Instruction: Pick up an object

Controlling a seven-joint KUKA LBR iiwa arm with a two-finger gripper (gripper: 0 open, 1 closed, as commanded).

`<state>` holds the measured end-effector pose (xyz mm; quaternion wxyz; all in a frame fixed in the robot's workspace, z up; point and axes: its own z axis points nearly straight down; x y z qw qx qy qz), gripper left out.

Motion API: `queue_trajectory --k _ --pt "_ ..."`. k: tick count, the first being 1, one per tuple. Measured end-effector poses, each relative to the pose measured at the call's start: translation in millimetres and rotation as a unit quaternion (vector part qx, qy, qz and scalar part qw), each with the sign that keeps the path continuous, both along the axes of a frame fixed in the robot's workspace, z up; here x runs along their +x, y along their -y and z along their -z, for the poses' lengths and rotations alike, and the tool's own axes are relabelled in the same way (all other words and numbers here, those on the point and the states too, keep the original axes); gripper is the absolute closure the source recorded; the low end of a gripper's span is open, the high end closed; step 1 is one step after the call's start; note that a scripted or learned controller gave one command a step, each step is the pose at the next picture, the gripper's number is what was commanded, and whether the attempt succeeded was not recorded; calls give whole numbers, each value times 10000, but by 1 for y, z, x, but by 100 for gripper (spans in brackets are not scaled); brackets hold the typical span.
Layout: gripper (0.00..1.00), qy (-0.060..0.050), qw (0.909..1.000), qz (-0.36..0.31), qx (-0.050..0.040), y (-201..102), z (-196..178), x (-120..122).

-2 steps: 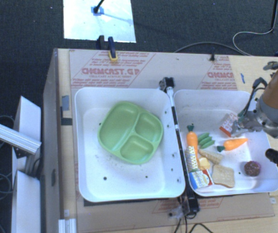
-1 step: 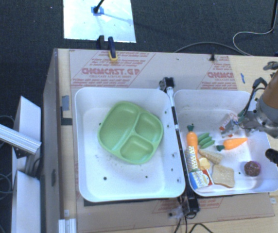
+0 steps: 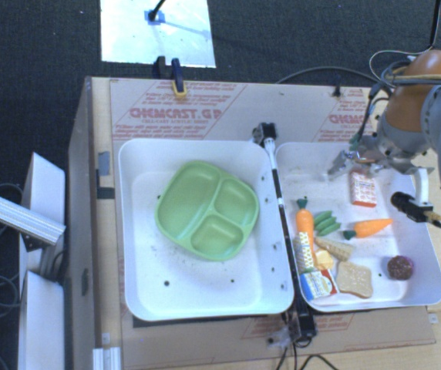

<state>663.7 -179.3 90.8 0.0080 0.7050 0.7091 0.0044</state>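
My gripper [image 3: 357, 168] hovers over the back of the right bin [image 3: 436, 280], open, with nothing between its fingers. Just below it lies a white and orange packet [image 3: 363, 189]. Further forward are an orange carrot [image 3: 368, 227] lying flat, a second carrot [image 3: 304, 227] by the divider, green beans [image 3: 327, 222], a bread slice [image 3: 354, 279], a pale cracker [image 3: 333, 247], a blue-edged packet [image 3: 318, 284] and a dark red round piece [image 3: 400, 267].
The left bin [image 3: 147, 299] holds a green divided plate [image 3: 207, 209], slightly tilted. A clamp bar [image 3: 276, 199] runs between the two bins. The bins rest on a brown board [image 3: 205, 110].
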Motion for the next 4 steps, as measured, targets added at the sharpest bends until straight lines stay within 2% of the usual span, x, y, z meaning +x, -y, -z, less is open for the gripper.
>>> queue_trajectory --k 1,2,3,4 --pt "0 -14 10000 -1 4 -46 1 9" --pt "0 -5 10000 8 -1 -36 0 -32" --pt "0 -4 10000 5 1 -80 0 -23" --pt "0 -16 10000 11 -9 -15 1 8"
